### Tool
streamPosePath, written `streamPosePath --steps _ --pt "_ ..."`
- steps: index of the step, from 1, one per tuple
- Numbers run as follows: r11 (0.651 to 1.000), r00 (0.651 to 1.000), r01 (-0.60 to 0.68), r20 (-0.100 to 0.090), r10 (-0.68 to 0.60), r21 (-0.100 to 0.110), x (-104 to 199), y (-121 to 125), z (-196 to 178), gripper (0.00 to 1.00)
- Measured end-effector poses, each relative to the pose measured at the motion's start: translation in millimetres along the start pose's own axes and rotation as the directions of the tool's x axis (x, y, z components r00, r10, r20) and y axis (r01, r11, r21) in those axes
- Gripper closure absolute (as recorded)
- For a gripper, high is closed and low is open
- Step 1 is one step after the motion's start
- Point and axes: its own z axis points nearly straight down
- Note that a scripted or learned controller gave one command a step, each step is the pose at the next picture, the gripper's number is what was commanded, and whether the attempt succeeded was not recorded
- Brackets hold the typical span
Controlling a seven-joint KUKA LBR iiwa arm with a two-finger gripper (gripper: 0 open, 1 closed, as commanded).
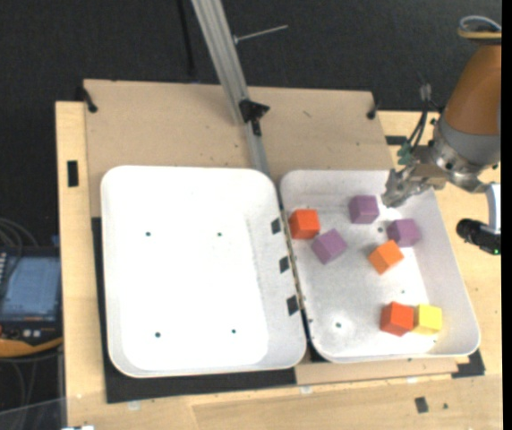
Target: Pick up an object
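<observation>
**Over the right bin, nothing picked up yet**

Camera view: I reach in from three o'clock, and my gripper [397, 189] hangs over the upper edge of the right bin [363, 352]. I cannot tell whether it is open or closed; it is small and blurred from up here. I see no block caught in it.

Seven blocks lie in this bin. The upper purple block [362, 209] sits just beside my tip, at about eight o'clock from it. A second purple block [405, 232] lies near, at six o'clock. Further down sits an orange block [385, 257], and toward the bin's left side lie another orange block [304, 224] and a third purple block [328, 245]. At the bin's five o'clock corner a red-orange block [398, 318] touches a yellow block [430, 318].

The left bin [117, 267] lies at nine o'clock, well apart from me.

By my judgement the task is barely begun: every block rests on the bin floor. What remains is to settle over one, close on it, and lift.
</observation>
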Motion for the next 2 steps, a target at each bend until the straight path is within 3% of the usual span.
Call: streamPosePath --steps 1,2 --pt "1.0 1.0 0.001 -0.001 -0.001 0.003 -1 2 -35 1.0" --pt "1.0 1.0 0.0 -0.003 0.0 0.009 44 5 -26 1.0"
